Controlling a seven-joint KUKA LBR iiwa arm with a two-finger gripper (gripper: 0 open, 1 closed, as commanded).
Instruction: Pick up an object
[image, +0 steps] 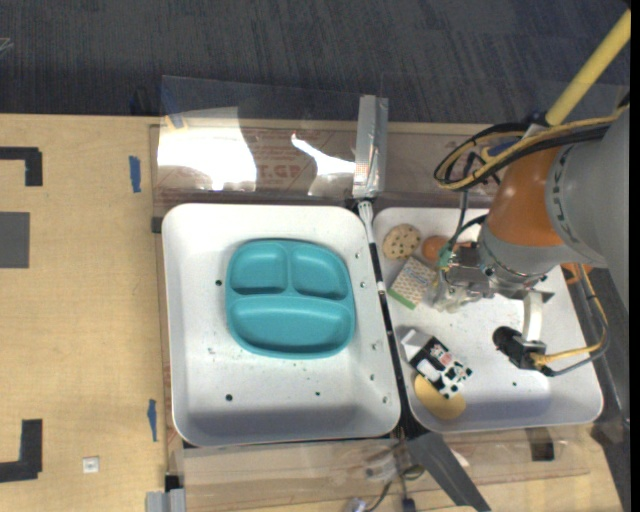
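Found no readable text, brand or number anywhere. Noted only a black-and-white checkered pattern on the small box (437, 360) in the right bin (575, 395), plus faint, illegible reddish print on the far cardboard (270, 165).

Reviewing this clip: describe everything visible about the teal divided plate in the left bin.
The teal divided plastic plate is a rounded rectangle with soft corners and three compartments: two smaller ones along its far side and one wide one nearer the camera, separated by raised ridges. It looks smooth and slightly glossy, lies flat and right side up, roughly centred on the floor of the shallow white left bin. Nothing else touches it.
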